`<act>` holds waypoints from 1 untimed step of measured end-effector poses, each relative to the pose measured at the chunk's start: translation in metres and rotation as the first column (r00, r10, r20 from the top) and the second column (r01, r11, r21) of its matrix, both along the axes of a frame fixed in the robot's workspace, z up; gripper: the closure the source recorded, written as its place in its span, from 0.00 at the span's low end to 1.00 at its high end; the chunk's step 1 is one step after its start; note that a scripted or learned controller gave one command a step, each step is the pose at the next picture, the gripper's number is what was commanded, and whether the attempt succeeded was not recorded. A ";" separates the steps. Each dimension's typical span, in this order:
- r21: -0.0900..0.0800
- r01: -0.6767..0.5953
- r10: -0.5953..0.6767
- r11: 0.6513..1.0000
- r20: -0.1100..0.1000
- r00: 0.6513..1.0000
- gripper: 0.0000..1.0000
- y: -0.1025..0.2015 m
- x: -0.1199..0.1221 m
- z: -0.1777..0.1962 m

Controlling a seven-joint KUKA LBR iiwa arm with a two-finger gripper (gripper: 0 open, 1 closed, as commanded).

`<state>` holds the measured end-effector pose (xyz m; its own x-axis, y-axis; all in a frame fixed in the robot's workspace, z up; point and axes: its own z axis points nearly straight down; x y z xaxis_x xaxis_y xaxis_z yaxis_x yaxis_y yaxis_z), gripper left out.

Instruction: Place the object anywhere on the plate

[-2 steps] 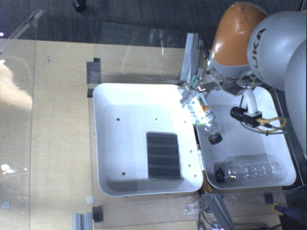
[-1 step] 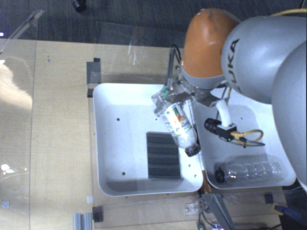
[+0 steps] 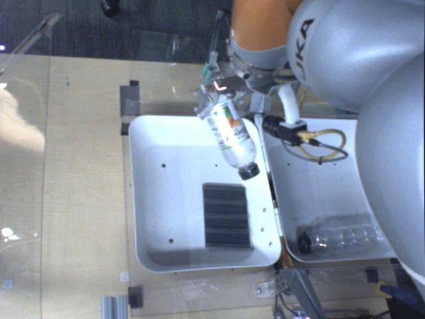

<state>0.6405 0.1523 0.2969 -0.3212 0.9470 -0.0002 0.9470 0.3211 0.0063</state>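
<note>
The grey KUKA arm (image 3: 358, 52) fills the upper right of the view, its orange band (image 3: 265, 12) above the wrist, reaching over the seam between the two shallow white bins. The left bin (image 3: 159, 178) holds the dark ribbed rectangular plate (image 3: 226, 215) low on its floor, towards its right wall; the right bin (image 3: 332, 178) holds a second clear bottle (image 3: 339, 236) lying on its side near the front wall. Under the wrist the gripper (image 3: 222, 93) carries a small clear plastic bottle (image 3: 231, 135) with a label and a dark cap; the fingers appear pinched on its upper end, and the bottle hangs cap-down at a slant above the left bin's upper right corner, apart from the floor. It hangs beyond the plate's far edge, so the step in hand is the carry. To do it well, I judge the arm should travel towards the bin's front until the cap is over the plate's middle, then descend until the bottle nearly touches before letting go. A round bottle released high or on a slant could roll off the ribs, so a low release matters.
</note>
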 end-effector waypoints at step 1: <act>0.000 -0.009 0.009 1.000 0.004 1.000 1.00 0.002 0.001 0.011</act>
<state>0.6411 0.1542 0.3078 -0.3293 0.9442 -0.0012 0.9442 0.3293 0.0099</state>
